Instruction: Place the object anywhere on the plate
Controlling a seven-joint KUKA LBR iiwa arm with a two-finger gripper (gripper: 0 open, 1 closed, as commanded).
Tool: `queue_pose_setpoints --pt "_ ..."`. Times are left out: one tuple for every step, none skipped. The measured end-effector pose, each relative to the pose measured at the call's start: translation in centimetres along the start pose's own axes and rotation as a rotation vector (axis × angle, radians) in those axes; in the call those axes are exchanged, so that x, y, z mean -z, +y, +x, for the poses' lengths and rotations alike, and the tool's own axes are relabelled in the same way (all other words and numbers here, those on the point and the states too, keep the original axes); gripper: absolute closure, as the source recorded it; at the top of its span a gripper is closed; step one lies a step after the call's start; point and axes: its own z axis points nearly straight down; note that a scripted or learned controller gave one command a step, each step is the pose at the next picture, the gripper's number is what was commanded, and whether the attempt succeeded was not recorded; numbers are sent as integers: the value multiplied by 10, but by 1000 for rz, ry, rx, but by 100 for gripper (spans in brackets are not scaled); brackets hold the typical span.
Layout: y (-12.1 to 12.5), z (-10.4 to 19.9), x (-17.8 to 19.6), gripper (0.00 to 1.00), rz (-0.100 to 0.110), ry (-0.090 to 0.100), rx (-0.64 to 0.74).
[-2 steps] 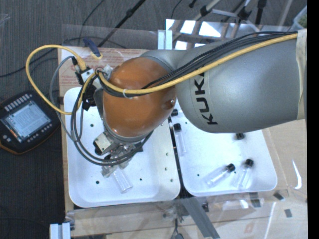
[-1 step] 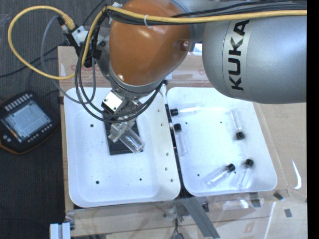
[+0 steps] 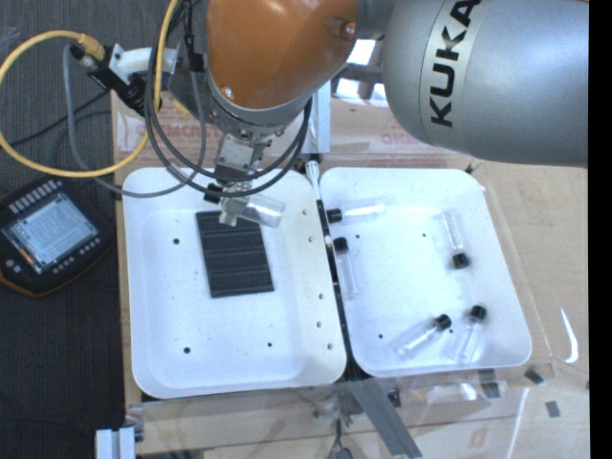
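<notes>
Here, seen from above, the arm [image 3: 459, 55] reaches in from the right, its orange band [image 3: 273, 36] over the top edge of the left bin [image 3: 163, 352]. Below the band the end effector [image 3: 232, 210] points down at the far end of a dark ribbed plate [image 3: 234, 253], which lies flat in the upper middle of that bin. A clear vial [image 3: 260, 209] lies across the plate's top edge, slightly tilted, right against the end effector's tip; whether the fingers are apart or closed on it cannot be told, since the wrist hides most of them.

The right bin [image 3: 497, 256] touches the left one along their shared rim. It holds more clear vials with black caps: one [image 3: 359, 212] near the top left corner, one [image 3: 341, 261] lying along the left wall, one [image 3: 452, 239] near the right side, and a group of three [image 3: 445, 335] near the front right corner, two of them side by side.

A yellow cable [image 3: 38, 60] loops over the dark mat left of the bins, and black cables [image 3: 158, 151] hang from the wrist over the left bin's back rim. A pendant [image 3: 46, 235] with a lit screen lies just beside the left bin. The surface [image 3: 564, 256] shows pale wood to the right.
</notes>
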Motion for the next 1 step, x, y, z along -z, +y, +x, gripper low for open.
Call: queue_pose_setpoints --pt "14 -46 -152 100 -5 -1 67"
